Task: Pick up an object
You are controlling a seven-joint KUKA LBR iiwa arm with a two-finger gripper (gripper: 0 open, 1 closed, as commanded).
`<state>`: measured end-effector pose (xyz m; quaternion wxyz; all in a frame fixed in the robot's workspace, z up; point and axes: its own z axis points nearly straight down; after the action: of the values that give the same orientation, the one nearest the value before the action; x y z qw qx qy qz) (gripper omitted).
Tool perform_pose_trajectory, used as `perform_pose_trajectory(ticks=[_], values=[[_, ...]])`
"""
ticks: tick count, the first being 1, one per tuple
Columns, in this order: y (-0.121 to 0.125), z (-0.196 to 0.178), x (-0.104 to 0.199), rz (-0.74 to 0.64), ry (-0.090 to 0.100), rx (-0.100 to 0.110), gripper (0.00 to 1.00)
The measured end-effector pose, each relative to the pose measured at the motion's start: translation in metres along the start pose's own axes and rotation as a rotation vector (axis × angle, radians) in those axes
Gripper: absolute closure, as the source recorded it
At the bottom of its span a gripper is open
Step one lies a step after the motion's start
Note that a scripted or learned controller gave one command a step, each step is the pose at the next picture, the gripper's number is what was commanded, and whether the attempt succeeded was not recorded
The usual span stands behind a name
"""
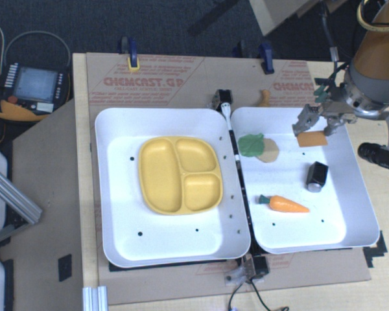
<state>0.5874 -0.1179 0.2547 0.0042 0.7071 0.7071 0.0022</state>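
Observation:
My gripper point(318, 124) hangs over the back right of the right bin point(350, 229), its two fingers spread apart and open. A small orange block point(311, 138) lies on the bin floor just below and in front of the fingertips; nothing is held between them. Further into the same bin I see a green leafy toy point(250, 144) touching a tan round piece point(269, 151), a black object point(317, 175) near the middle right, and an orange carrot point(285, 204) with a green stub towards the front.
The left bin point(117, 225) holds a yellow divided plate point(179, 173). The arm's grey wrist with its orange band point(376, 57) comes in from the upper right. Clamps point(133, 52) sit on the board's far edge.

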Motion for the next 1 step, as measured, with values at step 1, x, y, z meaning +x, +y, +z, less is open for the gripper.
perform_pose_trajectory(ticks=[1], values=[[0.0080, 0.0161, 0.0559, -0.005, 0.006, 0.012, 1.00]])
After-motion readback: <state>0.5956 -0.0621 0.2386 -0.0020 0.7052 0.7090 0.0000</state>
